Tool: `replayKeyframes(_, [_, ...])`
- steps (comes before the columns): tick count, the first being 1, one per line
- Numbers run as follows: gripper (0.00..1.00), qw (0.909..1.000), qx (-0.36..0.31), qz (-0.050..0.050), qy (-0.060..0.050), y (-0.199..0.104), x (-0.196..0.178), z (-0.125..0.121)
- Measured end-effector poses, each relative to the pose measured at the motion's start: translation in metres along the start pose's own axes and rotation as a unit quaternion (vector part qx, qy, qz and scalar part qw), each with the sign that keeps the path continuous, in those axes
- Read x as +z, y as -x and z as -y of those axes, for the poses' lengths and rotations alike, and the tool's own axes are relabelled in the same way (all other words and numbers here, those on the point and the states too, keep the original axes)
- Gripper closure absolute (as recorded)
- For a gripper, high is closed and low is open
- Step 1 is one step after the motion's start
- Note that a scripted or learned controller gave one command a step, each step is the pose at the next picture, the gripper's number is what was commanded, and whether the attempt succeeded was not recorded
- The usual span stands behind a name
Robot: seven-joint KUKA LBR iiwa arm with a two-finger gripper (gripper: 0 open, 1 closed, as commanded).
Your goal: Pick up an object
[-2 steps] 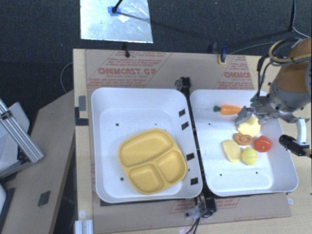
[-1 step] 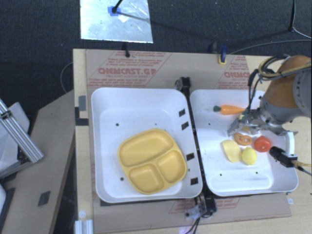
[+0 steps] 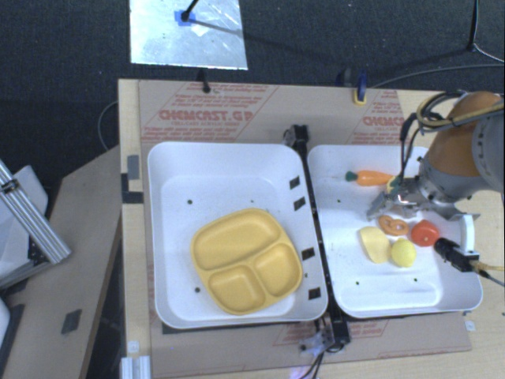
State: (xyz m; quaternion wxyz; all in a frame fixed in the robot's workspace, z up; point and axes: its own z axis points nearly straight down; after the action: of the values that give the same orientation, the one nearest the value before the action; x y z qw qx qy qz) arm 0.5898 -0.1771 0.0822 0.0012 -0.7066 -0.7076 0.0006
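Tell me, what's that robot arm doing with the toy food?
The arm's end effector is down in the right bin, just above a small cluster of toy food: a carrot, an orange-brown piece, a red tomato, a lemon and a pale yellow piece. Nothing looks lifted yet. The left bin holds a yellow divided tray.
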Motion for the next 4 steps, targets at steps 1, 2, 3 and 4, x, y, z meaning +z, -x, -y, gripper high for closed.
replayKeyframes(1, [1.00,1.0000,0.000,-0.001,0.000,-0.001,-0.009,-0.001])
replayKeyframes(2, [1.00,1.0000,-0.002,0.001,0.002,-0.010,-0.061,-0.008])
replayKeyframes(3, [1.00,1.0000,-0.003,0.001,0.002,-0.020,-0.110,-0.013])
replayKeyframes(4, [1.00,1.0000,-0.003,0.001,0.003,-0.026,-0.160,-0.022])
